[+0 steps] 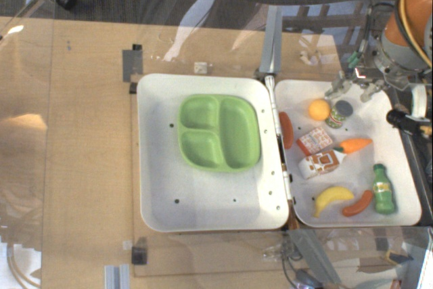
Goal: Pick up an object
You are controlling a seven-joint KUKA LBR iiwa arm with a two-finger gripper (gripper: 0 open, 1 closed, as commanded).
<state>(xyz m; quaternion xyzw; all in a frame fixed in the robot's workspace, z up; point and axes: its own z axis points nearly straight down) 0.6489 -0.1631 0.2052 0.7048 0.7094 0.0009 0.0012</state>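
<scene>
The right bin [399, 139] holds several toy foods: an orange ball [319, 109], a small jar with a dark lid [339, 113], a carrot [355, 144], two small cartons [315, 140] [322, 162], a banana [333, 198], a green bottle [383, 189] and two red sausages [286, 129] [358, 203]. My gripper [352, 90] hangs over the bin's far edge, just above and behind the jar and the ball. Its two fingers are spread apart and open, with nothing between them.
The left bin [162, 199] bears a green divided plate [220, 132]. A grey bar [272, 37] runs back from the seam between the bins. The arm's orange band [416, 3] fills the upper right corner.
</scene>
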